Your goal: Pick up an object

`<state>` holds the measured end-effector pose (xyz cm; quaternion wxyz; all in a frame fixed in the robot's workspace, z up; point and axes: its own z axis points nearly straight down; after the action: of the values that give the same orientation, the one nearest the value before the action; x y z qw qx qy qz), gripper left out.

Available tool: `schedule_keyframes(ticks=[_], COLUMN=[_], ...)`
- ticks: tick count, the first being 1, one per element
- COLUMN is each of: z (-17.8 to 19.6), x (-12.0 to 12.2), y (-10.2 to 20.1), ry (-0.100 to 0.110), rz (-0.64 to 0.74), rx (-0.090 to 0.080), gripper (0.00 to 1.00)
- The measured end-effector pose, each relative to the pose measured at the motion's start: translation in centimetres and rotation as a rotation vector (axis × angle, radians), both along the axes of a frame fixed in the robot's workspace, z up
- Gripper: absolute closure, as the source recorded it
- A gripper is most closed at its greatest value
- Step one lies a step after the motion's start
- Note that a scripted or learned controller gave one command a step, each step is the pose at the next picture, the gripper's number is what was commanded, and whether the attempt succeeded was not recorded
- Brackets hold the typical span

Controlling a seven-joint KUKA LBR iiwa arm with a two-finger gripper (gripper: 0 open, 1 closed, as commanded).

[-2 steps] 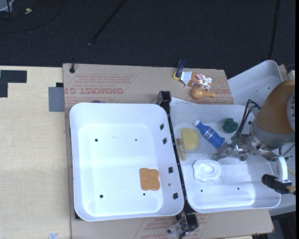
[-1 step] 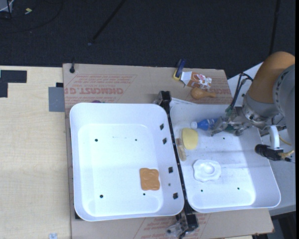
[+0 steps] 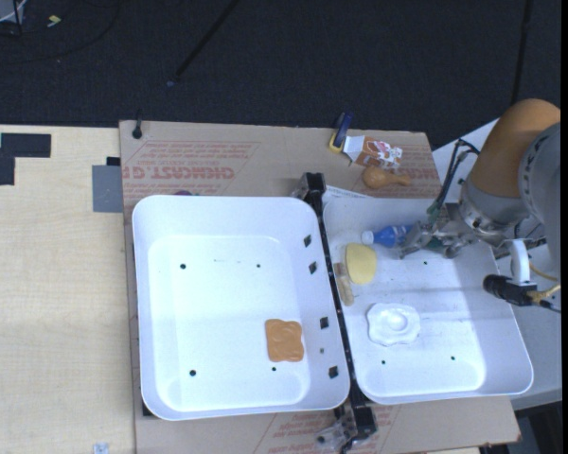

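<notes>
My gripper [image 3: 428, 241] reaches in from the right and hangs low over the back of the right bin [image 3: 492, 367]. Just left of it lies a small blue and white object [image 3: 388, 235], very close to the gripper tip. A yellow rounded object [image 3: 361, 263] rests by the bin's left wall. In front of it lies a white fried-egg shape [image 3: 393, 323]. The left bin [image 3: 170, 253] holds an orange-brown toast-like piece [image 3: 284, 340] near its front right.
Behind the right bin, on the cardboard [image 3: 218, 159], lie an orange-brown item [image 3: 383, 177], a small printed packet [image 3: 380, 149] and a blue and yellow clip [image 3: 341, 132]. A black divider with clips [image 3: 324, 272] runs between the bins.
</notes>
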<state>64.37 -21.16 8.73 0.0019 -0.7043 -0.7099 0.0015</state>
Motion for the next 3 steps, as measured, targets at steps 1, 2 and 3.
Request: schedule_keyframes(ticks=[1, 2, 3], z=[0.0, 0.0, 0.0], x=[0.01, 0.01, 0.02], y=[0.02, 0.04, 0.05], ry=[0.0, 0.0, 0.0], rz=[0.001, 0.001, 0.002], rx=[0.0, 0.0, 0.0], gripper=[0.0, 0.0, 0.0])
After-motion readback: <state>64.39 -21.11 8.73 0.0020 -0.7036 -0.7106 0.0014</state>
